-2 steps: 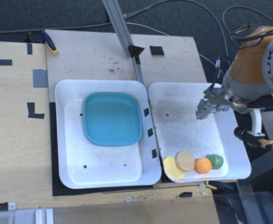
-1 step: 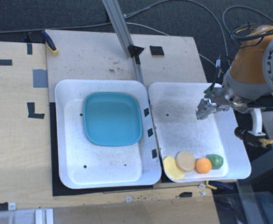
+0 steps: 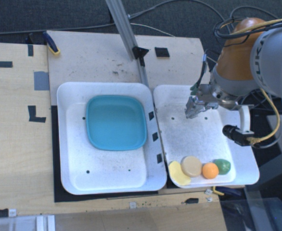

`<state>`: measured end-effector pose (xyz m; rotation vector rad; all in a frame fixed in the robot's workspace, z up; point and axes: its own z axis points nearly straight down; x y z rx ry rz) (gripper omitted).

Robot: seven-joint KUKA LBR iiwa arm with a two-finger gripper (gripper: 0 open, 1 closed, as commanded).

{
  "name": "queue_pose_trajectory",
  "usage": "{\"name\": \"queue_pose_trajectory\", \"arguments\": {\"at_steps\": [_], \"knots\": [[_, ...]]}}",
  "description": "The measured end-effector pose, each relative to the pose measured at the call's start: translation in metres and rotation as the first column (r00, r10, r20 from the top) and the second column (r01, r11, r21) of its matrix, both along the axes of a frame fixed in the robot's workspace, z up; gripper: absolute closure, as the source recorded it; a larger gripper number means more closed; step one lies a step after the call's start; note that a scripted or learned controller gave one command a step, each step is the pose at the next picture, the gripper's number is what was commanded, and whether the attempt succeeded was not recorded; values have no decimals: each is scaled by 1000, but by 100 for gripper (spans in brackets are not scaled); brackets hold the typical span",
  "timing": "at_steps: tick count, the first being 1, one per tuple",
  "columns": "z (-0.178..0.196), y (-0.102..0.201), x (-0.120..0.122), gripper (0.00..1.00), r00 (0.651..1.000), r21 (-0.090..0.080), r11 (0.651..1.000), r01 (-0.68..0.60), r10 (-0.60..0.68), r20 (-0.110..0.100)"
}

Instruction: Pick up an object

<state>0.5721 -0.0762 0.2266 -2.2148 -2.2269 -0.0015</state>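
No pick yet: gripper (image 3: pixel 193 110) hovers over the far part of the right bin (image 3: pixel 206 136), jaws look nearly closed with nothing between them. Candidates sit along the near edge: yellow piece (image 3: pixel 177 173), tan disc (image 3: pixel 191 165), orange ball (image 3: pixel 210 170), green object (image 3: pixel 223 166). Left bin (image 3: pixel 71 143) holds a teal plate (image 3: pixel 116 122); the bins sit on a scuffed wooden bench (image 3: pixel 16 129).

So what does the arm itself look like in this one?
The arm is grey with a rounded orange band above the wrist. Black and yellow cables loop around it. The gripper is small, grey metal, with a black fitting beside it.
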Motion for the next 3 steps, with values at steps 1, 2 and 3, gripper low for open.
{"name": "queue_pose_trajectory", "arguments": {"at_steps": [1, 2, 3], "knots": [[6, 47, 17, 100, 1000, 0, 1000, 1, -1, 0], [-4, 93, 25, 100, 1000, -1, 1000, 2, -2, -1], [3, 154, 35, 100, 1000, 0, 1000, 0, 0, -1]]}}
